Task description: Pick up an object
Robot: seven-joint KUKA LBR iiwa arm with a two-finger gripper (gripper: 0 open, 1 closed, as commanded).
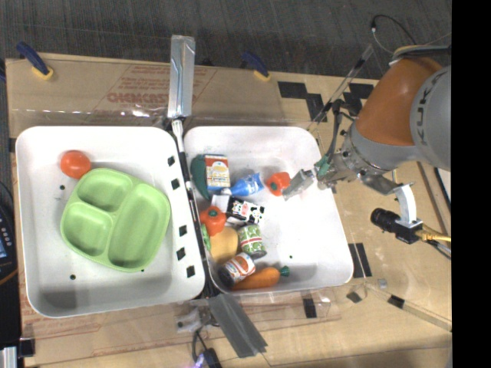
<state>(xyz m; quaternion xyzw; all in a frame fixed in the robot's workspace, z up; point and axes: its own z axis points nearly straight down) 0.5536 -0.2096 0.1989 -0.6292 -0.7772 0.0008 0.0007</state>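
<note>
The right bin (322,236) holds several toy foods. A small red-orange pepper (278,181) lies near its middle, with a blue bottle (247,186) to its left. An orange-labelled carton (218,172), a black-and-white milk carton (247,211), a red tomato (214,219), a green can (252,240), a red can (240,267) and a carrot (259,278) lie along the bin's left and front. My gripper (293,187) hangs low over the bin's right part, its tip just right of the pepper and apart from the other items. Nothing shows in its grasp.
The left bin (38,267) bears a green divided plate (115,219) and a red tomato (74,162) at its back left. A metal divider (181,75) stands between the bins at the back. The arm's orange band (391,106) hangs over the bench's right side.
</note>
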